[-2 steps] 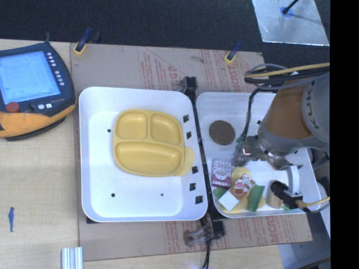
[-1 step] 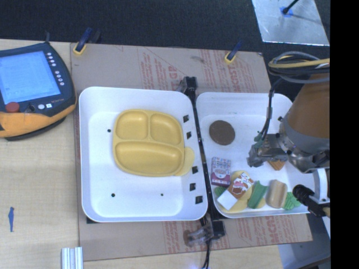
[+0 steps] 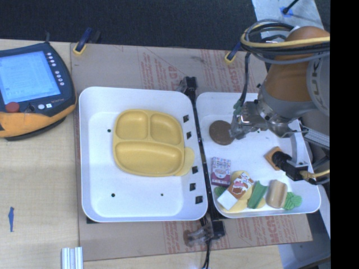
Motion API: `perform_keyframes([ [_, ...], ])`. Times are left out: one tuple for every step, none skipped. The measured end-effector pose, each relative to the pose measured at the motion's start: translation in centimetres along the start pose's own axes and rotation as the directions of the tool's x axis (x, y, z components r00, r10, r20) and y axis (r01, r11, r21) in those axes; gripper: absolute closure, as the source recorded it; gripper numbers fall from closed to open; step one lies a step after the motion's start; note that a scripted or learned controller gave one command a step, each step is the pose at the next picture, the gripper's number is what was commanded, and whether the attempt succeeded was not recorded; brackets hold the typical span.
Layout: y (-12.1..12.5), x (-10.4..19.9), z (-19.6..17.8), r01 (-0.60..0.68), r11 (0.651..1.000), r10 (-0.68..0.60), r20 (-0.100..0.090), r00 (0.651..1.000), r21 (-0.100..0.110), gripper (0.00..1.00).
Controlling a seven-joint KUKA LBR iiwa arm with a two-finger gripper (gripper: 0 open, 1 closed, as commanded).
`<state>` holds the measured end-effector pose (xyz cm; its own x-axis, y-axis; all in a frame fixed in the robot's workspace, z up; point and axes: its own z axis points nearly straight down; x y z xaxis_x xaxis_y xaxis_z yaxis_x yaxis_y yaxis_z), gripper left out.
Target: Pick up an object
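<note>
Tool low in one white bin, at the edge of a brown disc.

The tool (image 3: 238,129) hangs over the far part of a white bin (image 3: 253,102), and whether it is apart or together cannot be told. The brown disc (image 3: 220,133) lies flat on the bin floor just beside the tool, on its side toward the other bin (image 3: 92,167); whether the two touch is unclear. Nearer the camera than the tool lies a small red packet (image 3: 220,170). Beyond that, along the bin's near wall, sits a heap with a bread roll (image 3: 276,193) and a green piece (image 3: 258,195). An orange-brown ring (image 3: 273,155) lies on the tool's arm side. Well apart from the tool, a yellow divided plate (image 3: 149,143) rests in the other bin. A screen pendant (image 3: 31,88) sits on the counter (image 3: 45,178) past that.
</note>
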<state>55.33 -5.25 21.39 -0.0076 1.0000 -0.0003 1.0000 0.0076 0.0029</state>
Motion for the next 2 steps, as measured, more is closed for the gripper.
perform_keyframes([
  [-0.3,-0.1,0.1,-0.003,1.000,0.003,0.000,1.000,0.006,0.00],
  [5.9,-0.4,2.2,0.000,1.000,0.000,0.001,1.000,0.001,0.00],
])
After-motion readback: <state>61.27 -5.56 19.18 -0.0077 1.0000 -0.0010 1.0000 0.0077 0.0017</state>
